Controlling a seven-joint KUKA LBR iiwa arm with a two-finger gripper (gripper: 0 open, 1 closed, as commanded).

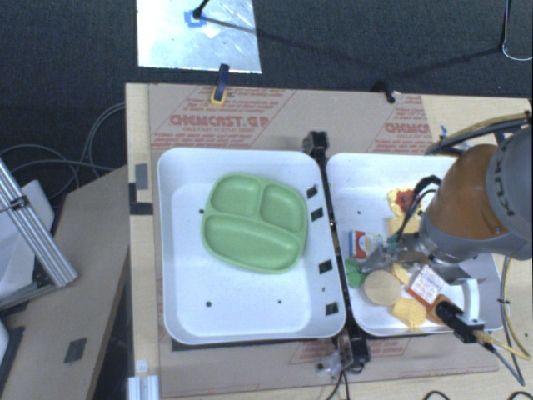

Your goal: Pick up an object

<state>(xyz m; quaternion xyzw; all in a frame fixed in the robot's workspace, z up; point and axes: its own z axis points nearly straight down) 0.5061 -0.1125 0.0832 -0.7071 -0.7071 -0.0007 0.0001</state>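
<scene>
The gripper (pixel 379 255) hangs low over the left half of the right bin (pixel 354 173), its dark fingers reaching toward the divider; whether they are spread or closed I cannot tell, and nothing is plainly seen between them. The likeliest target, a round tan disc (pixel 381 287), lies just below and near the tip, with a green piece (pixel 356 272) to its left and a red-and-white packet (pixel 360 243) just above that; the yellow block (pixel 408 311) and a labelled card (pixel 425 285) crowd the disc's right (a tight cluster, so a clean descent looks awkward); the green divided plate (pixel 254 222) sits well apart in the left bin (pixel 179 307).
</scene>
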